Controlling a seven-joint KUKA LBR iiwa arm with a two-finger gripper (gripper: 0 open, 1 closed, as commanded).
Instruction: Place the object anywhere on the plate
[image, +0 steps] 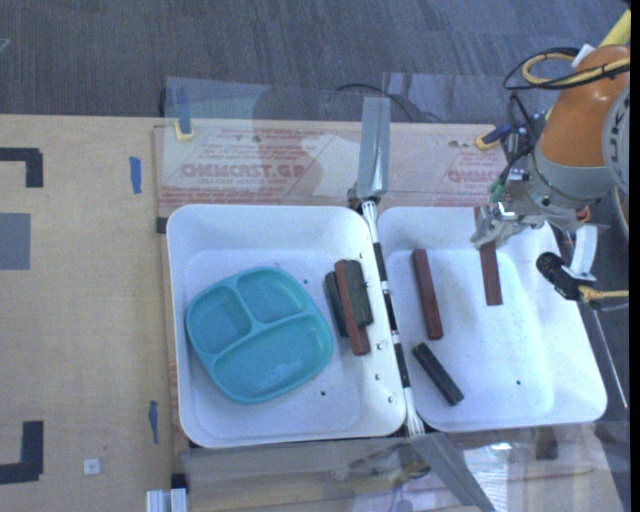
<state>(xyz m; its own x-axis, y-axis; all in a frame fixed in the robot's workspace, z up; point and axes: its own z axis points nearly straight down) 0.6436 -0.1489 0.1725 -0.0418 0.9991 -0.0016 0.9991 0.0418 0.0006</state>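
The gripper (497, 222) hangs at the upper right of the frame, over the right bin (560, 400). A brown stick (491, 275) stands directly below it, its top touching the fingers, long axis almost vertical in the picture. It seems held by its upper end, but I cannot tell for sure if the fingers really clench it. The teal plate (258, 335) lies in the left bin (190, 240), well apart to the lower left, across the divider. The arm bends in from the right, wrist pointing down.
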